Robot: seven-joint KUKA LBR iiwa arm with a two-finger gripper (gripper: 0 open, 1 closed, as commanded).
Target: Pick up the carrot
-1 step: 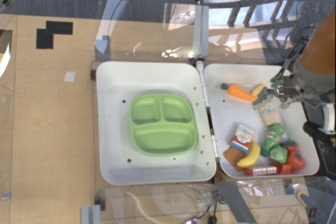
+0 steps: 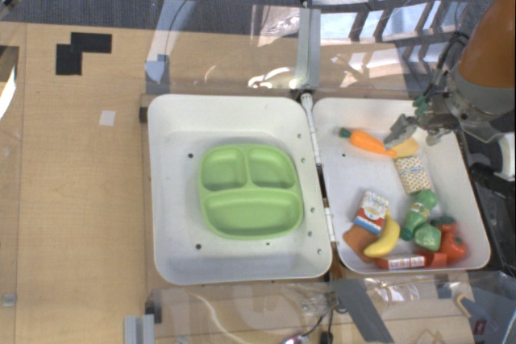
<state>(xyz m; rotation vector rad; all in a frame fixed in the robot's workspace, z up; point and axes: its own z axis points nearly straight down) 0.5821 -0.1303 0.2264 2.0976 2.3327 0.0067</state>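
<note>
Bench point(image 2: 72, 197) | left bin point(image 2: 173, 254): green plate point(image 2: 250, 191) | right bin point(image 2: 339, 165): carrot point(image 2: 368, 142)

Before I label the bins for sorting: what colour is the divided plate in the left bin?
Light green, the divided plate, seen clearly in the camera view.

No legible text, brand or number found. The small carton point(image 2: 372, 211) beside the banana point(image 2: 384, 238) carries printed graphics, possibly lettering, too blurred to read.
</note>
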